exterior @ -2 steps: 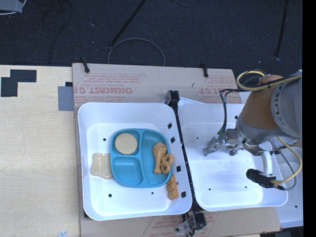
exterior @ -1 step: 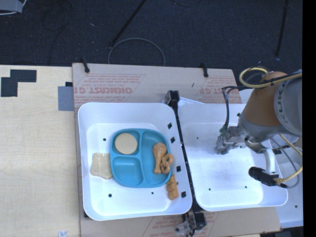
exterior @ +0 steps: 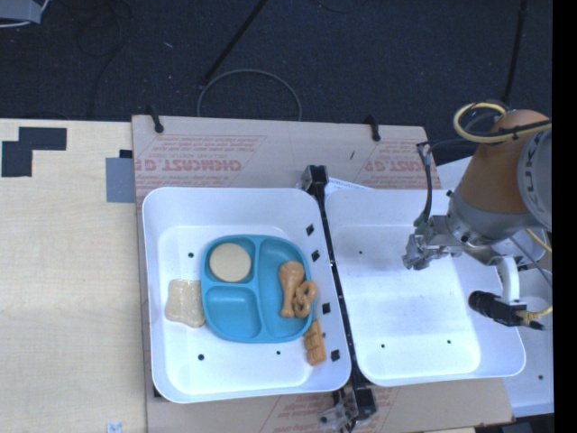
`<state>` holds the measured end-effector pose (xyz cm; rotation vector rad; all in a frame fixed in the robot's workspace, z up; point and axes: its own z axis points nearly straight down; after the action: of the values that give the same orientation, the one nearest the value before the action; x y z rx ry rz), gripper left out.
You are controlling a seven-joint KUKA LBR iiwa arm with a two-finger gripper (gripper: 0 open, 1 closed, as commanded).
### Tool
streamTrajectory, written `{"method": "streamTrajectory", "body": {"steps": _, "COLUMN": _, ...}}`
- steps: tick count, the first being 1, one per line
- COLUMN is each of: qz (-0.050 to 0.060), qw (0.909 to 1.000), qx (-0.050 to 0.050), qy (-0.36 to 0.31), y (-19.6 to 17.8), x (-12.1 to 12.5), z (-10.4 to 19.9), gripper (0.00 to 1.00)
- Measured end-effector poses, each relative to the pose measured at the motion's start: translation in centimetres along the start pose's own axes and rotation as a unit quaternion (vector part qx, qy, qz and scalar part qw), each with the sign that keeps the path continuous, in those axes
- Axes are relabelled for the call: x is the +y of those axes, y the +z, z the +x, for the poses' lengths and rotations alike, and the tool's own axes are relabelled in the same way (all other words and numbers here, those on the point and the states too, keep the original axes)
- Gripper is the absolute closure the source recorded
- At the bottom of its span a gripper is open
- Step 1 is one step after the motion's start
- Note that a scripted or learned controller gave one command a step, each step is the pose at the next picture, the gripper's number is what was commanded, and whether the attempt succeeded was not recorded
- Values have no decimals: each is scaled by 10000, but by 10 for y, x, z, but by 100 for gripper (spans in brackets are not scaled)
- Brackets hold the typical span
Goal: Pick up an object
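In the left bin (exterior: 171, 368) we see a blue compartment tray (exterior: 243, 318) lying flat, and the things that could be picked up sit on it or beside it. A round tan disc (exterior: 229, 262) lies in the tray's upper-left compartment, and a knobbly tan pretzel-like piece (exterior: 296, 289) lies in the long right-hand compartment, reaching toward the tray's right rim. Just off the tray's left edge, touching or nearly touching it, a pale bread-like slice (exterior: 185, 302) rests on the bin floor. At the tray's lower right corner a small orange-brown lumpy piece (exterior: 314, 342) lies on the bin floor, close to the divider between the two bins. The right bin (exterior: 424, 350) lies alongside, joined to the left one along a dark middle strip. Our tool (exterior: 420, 253) hangs over the upper middle of the right bin, well apart from the tray and all the pieces, and nothing is between its fingers; we cannot tell whether it stands apart or together. The arm (exterior: 500, 179) comes in from the right, its orange band above the wrist. Both bins sit on a cardboard sheet (exterior: 225, 156) on the table (exterior: 63, 287).
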<state>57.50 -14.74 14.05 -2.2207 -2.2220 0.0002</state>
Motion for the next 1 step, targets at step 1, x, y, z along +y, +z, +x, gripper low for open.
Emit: {"method": "streamTrajectory", "body": {"steps": 1, "qz": -6, "qw": 10000, "qx": 1, "qy": -5, "y": -48, "x": -1, "z": 9, "gripper": 100}}
